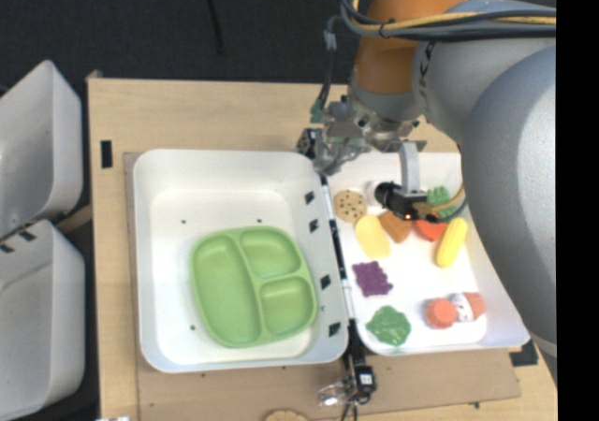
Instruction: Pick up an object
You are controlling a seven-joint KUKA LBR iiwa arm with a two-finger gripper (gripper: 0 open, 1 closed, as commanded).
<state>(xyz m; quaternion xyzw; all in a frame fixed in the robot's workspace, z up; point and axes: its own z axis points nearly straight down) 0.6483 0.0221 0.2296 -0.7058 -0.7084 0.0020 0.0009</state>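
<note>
My gripper (324,155) hangs over the far end of the rim between the two bins, just above the back left corner of the right bin (505,321). Nothing can be seen held in it. The closest toy is a speckled tan cookie (350,205), a little in front of the gripper. Around the cookie lie a yellow piece (372,236), an orange wedge (398,226), a red piece (430,228), a small green piece (437,195) and a yellow banana-like piece (451,241). Purple grapes (372,277), a green leafy toy (388,325) and an orange-and-white toy (455,310) lie nearer the front.
The left bin (159,195) holds a green divided plate (253,285) toward its front. The grey arm covers the right bin's far right side. The wooden bench (112,110) borders both bins.
</note>
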